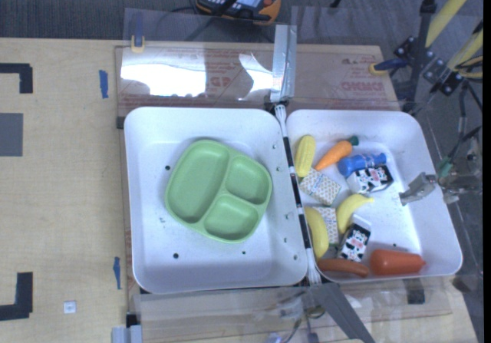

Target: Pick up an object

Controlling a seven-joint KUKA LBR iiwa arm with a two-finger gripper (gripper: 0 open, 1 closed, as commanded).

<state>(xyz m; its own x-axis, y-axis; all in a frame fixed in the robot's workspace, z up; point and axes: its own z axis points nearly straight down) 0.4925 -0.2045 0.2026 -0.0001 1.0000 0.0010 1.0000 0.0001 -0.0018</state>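
The toys sit crowded in the right bin (pixel 430 151): corn (pixel 305 154), carrot (pixel 333 155), bananas (pixel 350 209), two cow-print cartons (pixel 354 242) and a red piece (pixel 397 262) partly cut off by the front rim. My jaws (pixel 418 188) hover at that bin's right edge, blurred; I cannot tell their opening, and nothing shows between them. The left bin (pixel 146 180) holds a green divided plate (pixel 219 190) on the wooden surface (pixel 61 180).

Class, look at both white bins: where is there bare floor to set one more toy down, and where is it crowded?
Free: left bin floor around the green plate, and right bin floor along its right wall. Crowded: the right bin's left half, with corn, carrot, bananas.
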